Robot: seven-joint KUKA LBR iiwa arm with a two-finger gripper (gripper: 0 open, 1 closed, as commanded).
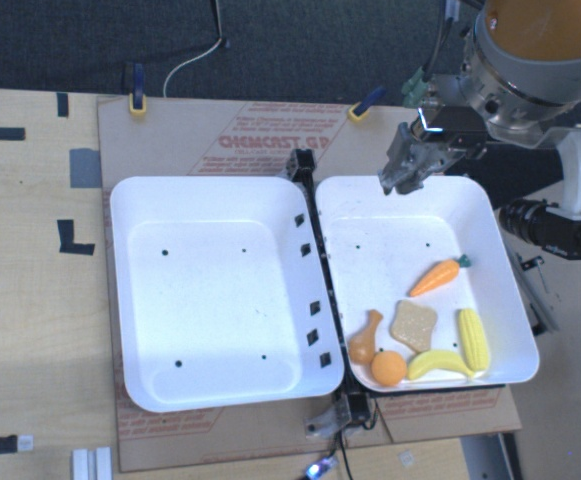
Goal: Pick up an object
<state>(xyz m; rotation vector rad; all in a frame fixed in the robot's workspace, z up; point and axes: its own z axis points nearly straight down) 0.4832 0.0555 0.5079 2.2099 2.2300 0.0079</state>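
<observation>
The right bin (pixel 370 218) holds several toy foods near its front right corner: a carrot (pixel 436 277), a slice of bread (pixel 413 325), a corn cob (pixel 473 340), a banana (pixel 438 365), an orange (pixel 388 368) and a chicken drumstick (pixel 366 337). My gripper (pixel 404 182) hangs over the far rim of the right bin, well behind the foods. Its dark fingers point down with nothing between them.
The left bin (pixel 210 298) sits beside the right one, joined by a black clip strip (pixel 312 258). Both rest on a cardboard sheet (pixel 260 138). Cables and clamps lie at the far edge; the arm's body fills the upper right.
</observation>
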